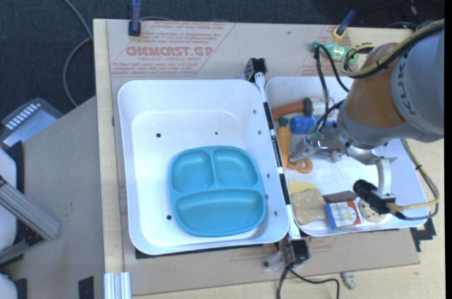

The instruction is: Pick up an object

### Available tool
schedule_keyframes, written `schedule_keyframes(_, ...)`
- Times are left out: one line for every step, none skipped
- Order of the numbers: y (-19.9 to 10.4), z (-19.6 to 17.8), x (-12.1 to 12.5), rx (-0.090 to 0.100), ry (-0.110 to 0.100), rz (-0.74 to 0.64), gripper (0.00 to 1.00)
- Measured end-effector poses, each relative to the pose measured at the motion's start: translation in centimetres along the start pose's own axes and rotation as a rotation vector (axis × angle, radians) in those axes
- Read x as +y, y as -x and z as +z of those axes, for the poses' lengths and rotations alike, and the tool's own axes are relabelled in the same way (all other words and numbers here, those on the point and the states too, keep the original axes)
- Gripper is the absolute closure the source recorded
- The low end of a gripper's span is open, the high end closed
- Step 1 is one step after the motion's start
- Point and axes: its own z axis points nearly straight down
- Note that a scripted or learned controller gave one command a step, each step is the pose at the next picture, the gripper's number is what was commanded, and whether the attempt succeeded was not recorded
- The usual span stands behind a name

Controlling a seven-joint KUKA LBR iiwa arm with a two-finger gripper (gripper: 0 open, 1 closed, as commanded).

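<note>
Two white bins sit before you: the left bin [141, 149] carries a blue divided plate [217, 189]. Over the right bin [413, 181], your gripper [305, 149] hovers by an orange piece [284, 142]; whether its grip is closed, you cannot tell.

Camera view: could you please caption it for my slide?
KUKA arm's gripper lowered among clutter in right bin; blue divided plate in left bin.

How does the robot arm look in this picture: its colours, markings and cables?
The arm has a rounded grey body with dark lettering and a wide orange band above the wrist. The gripper is small, of grey metal. Black and yellow cables run along the arm.
</note>
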Motion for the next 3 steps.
schedule_keyframes(0.8, -0.1, 9.6, -0.006, 0.000, 0.000, 0.00)
schedule_keyframes(0.8, 0.0, 10.6, -0.002, -0.005, 0.001, 0.00)
schedule_keyframes(0.6, 0.1, 11.5, -0.002, -0.029, 0.006, 0.00)
